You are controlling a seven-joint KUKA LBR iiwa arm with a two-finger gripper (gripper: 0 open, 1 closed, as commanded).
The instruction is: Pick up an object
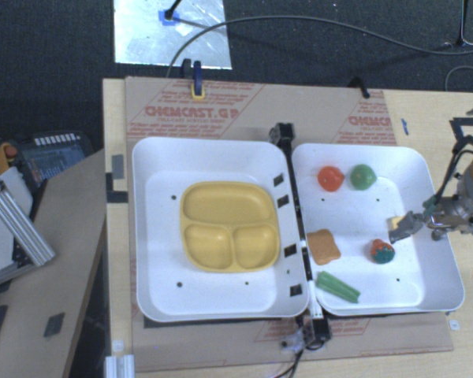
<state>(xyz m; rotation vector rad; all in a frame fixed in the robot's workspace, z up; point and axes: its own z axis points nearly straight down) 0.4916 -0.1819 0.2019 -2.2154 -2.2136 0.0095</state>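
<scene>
A small red, green-tipped object [382, 251] lies in the right bin [441, 290], just below the gripper [402, 225]; its jaws I cannot tell. An orange piece [324, 246] sits nearby.

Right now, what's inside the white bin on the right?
The right bin holds a red ball, a green ball, an orange piece, a green stick and a red-and-teal toy. The gripper covers a yellowish bit.

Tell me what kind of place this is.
Probably a robotics lab's pick-and-place test bench: two white bins clamped on cardboard, a yellow divided tray in one, small toy foods like a red ball in the other, and a pincer reaching in.
</scene>
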